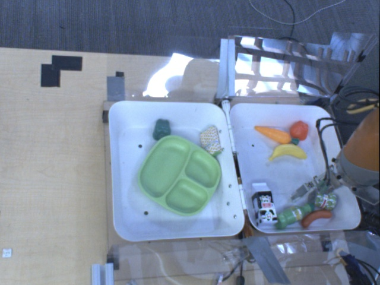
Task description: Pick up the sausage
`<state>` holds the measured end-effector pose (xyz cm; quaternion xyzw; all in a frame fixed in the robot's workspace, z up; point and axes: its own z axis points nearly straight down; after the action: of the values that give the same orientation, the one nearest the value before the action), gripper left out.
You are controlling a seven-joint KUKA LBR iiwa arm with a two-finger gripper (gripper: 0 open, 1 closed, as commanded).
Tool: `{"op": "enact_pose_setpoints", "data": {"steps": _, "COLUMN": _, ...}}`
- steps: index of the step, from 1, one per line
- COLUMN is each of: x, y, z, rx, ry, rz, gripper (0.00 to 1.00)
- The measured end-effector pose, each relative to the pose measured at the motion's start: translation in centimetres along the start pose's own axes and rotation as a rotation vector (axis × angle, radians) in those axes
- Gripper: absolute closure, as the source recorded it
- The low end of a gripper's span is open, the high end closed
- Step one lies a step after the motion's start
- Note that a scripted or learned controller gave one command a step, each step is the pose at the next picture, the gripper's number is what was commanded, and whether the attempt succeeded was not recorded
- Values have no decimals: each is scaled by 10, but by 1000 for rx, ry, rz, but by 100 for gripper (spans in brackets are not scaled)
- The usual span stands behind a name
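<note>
Tool [310, 189] hovers near the sausage [316, 217] (right bin [246, 159]).

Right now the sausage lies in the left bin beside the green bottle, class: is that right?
Not quite: the sausage lies beside the green bottle in the right bin, not the left one. The camera view shows it in that bin's near corner.

Grey arm [356, 171] with orange band, black cable, metal pincer [310, 189].
</note>
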<state>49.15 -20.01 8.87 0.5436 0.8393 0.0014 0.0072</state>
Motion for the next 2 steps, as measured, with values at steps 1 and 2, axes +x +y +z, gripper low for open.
{"op": "enact_pose_setpoints", "data": {"steps": 1, "x": 26, "y": 9, "z": -56, "rx": 9, "ry": 8, "rz": 127, "gripper": 0}}
{"op": "enact_pose_setpoints", "data": {"steps": 2, "x": 8, "y": 3, "z": 1, "rx": 2, "ry": 7, "rz": -118, "gripper": 0}}
